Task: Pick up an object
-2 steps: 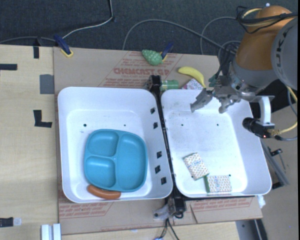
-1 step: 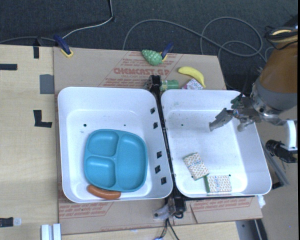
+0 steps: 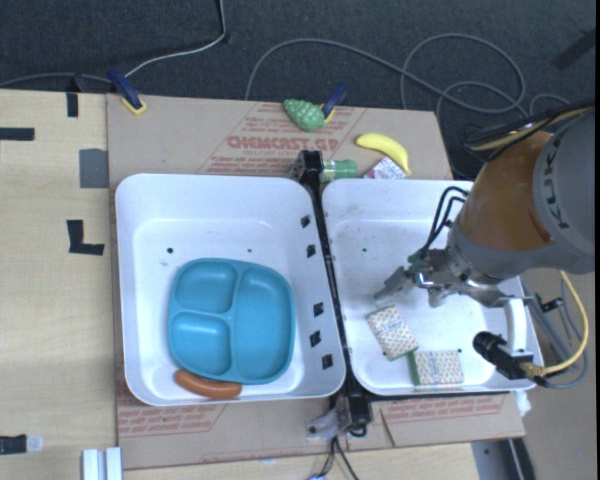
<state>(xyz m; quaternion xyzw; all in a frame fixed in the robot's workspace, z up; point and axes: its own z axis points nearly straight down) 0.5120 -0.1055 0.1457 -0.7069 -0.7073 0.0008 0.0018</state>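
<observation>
Pincer [image 3: 405, 280] above right bin [image 3: 380, 213], patterned packet [image 3: 391, 331] just below, apart

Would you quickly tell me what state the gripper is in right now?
Gripper: over the right bin, above the patterned packet; whether it is open or closed cannot be told, and nothing is seen held in it.

We see the grey arm [image 3: 540, 218] reaching in from the right over the right bin [image 3: 380, 208], its orange band uppermost. Our gripper [image 3: 405, 283] hangs low above that bin's middle, nothing visibly held between the fingers.
</observation>
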